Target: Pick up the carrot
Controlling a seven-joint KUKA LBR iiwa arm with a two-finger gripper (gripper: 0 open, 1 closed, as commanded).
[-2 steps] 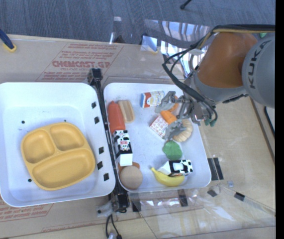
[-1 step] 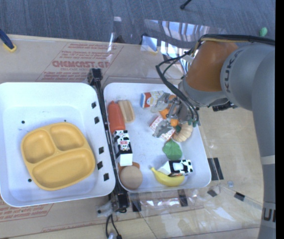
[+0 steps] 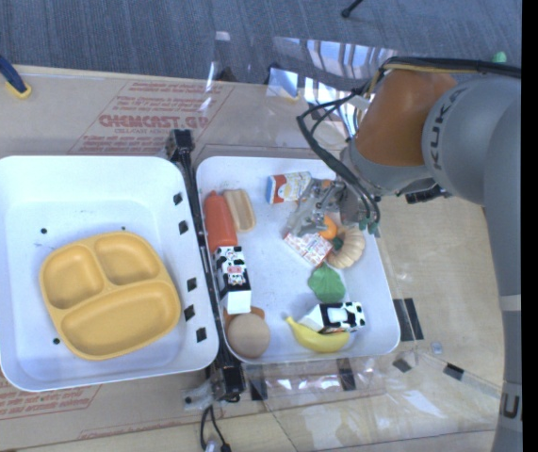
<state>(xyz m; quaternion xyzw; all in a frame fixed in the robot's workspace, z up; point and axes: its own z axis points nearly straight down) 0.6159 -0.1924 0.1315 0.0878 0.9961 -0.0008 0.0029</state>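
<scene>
Cardboard-covered surface (image 3: pixel 108 121) carries two white bins. Left bin (image 3: pixel 24 186) holds a yellow divided plate (image 3: pixel 108 295). Right bin (image 3: pixel 278 281) holds the grey arm (image 3: pixel 457 139), a banana (image 3: pixel 317 335), and the small orange carrot (image 3: pixel 328 225) beside the jaws' tip (image 3: pixel 320 217); their opening cannot be told.

Gripper (image 3: pixel 323 217) is down in the right bin (image 3: pixel 382 295), with the carrot (image 3: pixel 328 226) right at its fingers, cookie (image 3: pixel 350 249) just beside them.
</scene>
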